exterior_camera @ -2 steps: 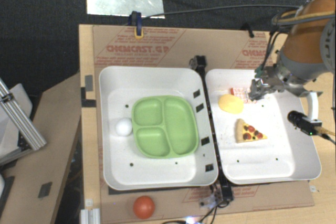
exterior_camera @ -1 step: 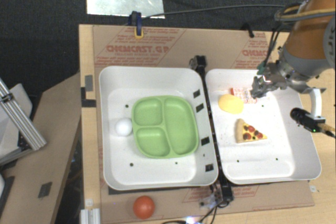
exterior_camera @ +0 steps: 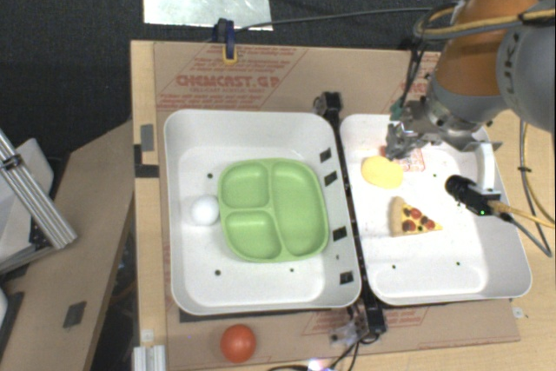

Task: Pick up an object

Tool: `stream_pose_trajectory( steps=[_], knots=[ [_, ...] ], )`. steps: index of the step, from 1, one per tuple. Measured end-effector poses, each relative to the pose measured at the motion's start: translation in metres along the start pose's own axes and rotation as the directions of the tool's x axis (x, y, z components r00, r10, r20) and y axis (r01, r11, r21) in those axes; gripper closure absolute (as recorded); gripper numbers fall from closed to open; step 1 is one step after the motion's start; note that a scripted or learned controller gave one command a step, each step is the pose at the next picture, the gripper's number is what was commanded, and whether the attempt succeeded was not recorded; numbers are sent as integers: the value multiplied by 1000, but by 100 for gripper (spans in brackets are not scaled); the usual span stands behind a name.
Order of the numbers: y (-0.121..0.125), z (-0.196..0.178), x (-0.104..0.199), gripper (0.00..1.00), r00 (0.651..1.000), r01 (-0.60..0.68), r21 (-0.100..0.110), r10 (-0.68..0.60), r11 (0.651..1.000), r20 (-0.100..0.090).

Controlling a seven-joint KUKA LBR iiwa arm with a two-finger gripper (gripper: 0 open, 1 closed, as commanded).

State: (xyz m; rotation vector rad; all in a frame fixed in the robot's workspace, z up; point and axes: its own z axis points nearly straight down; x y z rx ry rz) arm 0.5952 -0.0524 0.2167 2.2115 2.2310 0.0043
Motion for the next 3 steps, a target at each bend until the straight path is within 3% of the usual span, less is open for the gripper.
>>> stream_pose_trajectory(
  steps=[3],
  knots=[
    [43, -12, 152, 100, 1000, 1, -2, -1, 1000, -2]
  ],
)
